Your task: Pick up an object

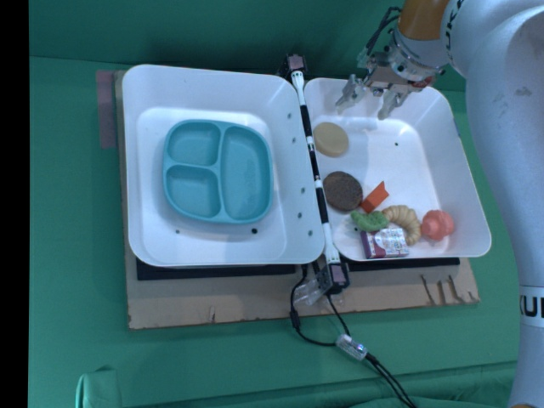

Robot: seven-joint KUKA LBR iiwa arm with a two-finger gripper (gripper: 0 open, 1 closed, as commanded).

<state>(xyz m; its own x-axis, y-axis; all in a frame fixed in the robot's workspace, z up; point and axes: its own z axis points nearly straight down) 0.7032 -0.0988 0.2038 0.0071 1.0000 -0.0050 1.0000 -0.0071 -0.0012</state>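
My gripper (368, 98) hangs over the back edge of the right bin (442, 155), its two fingers spread open with nothing between them. Below and left of it a tan round cookie (331, 138) lies on the bin floor. Nearer the front sit a dark brown patty (342, 190), an orange wedge (375, 197), a green leafy piece (369, 220), a croissant (405, 220), a small packet (384, 241) and a red-orange tomato-like piece (438, 224).
The left bin (153, 92) holds a teal divided plate (218, 171). A black-and-white rod (309, 155) runs along the divide between the bins. Cables (340, 334) trail off the cardboard base at the front. The arm fills the right side.
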